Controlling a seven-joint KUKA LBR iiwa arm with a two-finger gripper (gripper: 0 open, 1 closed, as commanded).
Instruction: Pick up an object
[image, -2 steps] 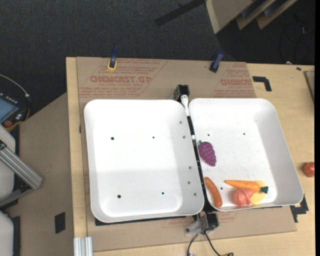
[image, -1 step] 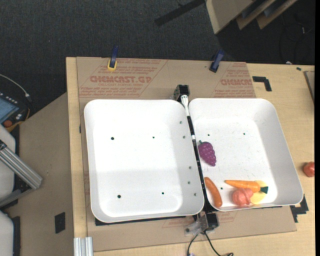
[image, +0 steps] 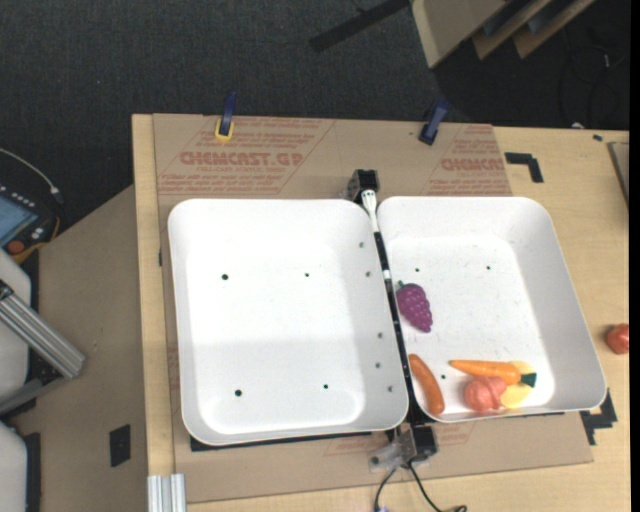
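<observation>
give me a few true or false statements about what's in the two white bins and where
1. The purple bunch of toy grapes lies in the right shallow white bin. True.
2. The long orange toy carrot lies in the left shallow white bin. False: it lies in the right bin, near the front edge.
3. The orange-red toy sausage lies close to the divide between the two bins. True.
4. The purple grapes touch the carrot. False: white bin floor shows between them.
5. A pink rounded toy sits just in front of the carrot. True.
</observation>
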